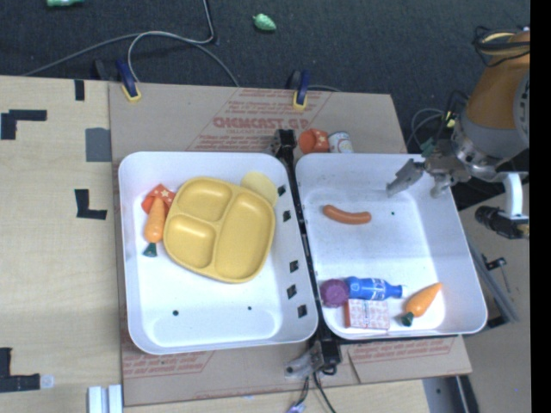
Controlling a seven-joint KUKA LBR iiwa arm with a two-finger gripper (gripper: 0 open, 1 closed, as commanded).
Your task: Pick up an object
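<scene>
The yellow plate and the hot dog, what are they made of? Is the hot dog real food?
The yellow plate looks like hard molded plastic: one even color, smooth rounded compartments, a soft sheen. The hot dog seems to be a plastic or rubber toy, not real food; it is evenly orange-red and smooth, though it is too small to be sure.

Place: robot lab or test bench
Bench: cardboard sheet (258, 123) held by clamps (300, 89) on a wooden top
Setup: two white bins (215, 334) side by side, holding toy food
Machine: grey and orange arm (495, 101)
Floor: dark carpet, loose cable (164, 37)
</scene>
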